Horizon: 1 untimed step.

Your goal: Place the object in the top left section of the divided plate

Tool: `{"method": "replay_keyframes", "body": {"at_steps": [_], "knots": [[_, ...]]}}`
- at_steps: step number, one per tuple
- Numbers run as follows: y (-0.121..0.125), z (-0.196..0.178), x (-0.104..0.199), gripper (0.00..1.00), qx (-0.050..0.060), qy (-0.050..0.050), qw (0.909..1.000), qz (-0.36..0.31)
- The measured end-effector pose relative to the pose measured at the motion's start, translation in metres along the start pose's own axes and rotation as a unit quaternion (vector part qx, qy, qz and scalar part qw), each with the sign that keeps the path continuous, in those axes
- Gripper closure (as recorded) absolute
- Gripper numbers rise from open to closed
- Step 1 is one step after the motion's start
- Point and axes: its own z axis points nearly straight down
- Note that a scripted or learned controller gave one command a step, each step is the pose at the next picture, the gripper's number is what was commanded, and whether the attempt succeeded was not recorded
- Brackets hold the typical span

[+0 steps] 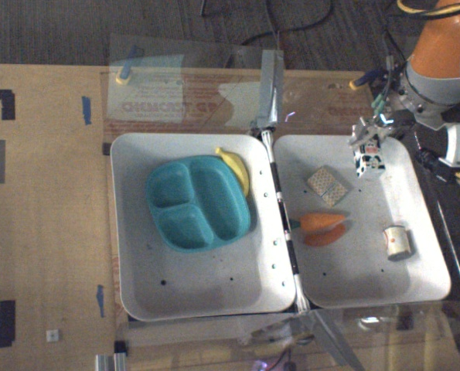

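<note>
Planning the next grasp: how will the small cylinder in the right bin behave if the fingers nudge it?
The small cylinder seems to lie on its side, so it will probably roll. It looks light, likely skidding on the smooth right bin floor.

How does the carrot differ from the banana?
The carrot is orange and lies in the open in the right bin; the banana is yellow, in the left bin, partly tucked behind the teal divided plate. Both are long, lying flat, away from the claw.

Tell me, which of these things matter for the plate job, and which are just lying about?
For the job:
divided plate, teal, in the left bin
gripper, above the right bin

Possibly the object, or just lying about:
banana beside the plate
carrot
cracker
small can
</note>
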Motion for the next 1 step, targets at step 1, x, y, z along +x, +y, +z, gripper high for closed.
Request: {"method": "replay_keyframes", "body": {"at_steps": [1], "knots": [[0.0176, -0.0434, 0.0917, 1.00, -0.002, 0.000, 0.9986, -0.054]]}}
